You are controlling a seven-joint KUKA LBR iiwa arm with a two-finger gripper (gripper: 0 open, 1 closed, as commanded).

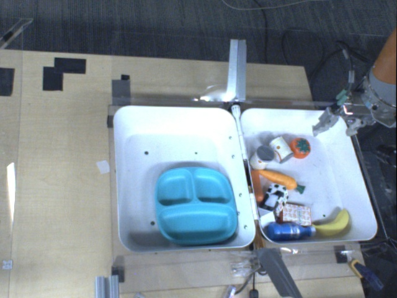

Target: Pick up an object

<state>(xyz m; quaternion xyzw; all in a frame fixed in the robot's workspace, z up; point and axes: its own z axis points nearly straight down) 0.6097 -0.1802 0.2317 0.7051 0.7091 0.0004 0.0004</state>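
The right bin (365,190) holds several small items. A red tomato-like toy (301,148) lies beside a white and orange cup (281,149) and a grey-topped piece (263,156). Lower down are an orange carrot (278,179), a black-and-white toy (273,197), a patterned box (293,213), a blue bottle (288,231) and a yellow banana (332,223). My gripper (340,123) hangs over the bin's far right corner, open, with nothing between its fingers. It is up and right of the tomato toy.
A blue divided plate (197,205) lies in the left bin (119,166), toward its front. A metal post (237,67) stands behind the wall between the bins. A cable (291,4) runs across the dark floor at the back.
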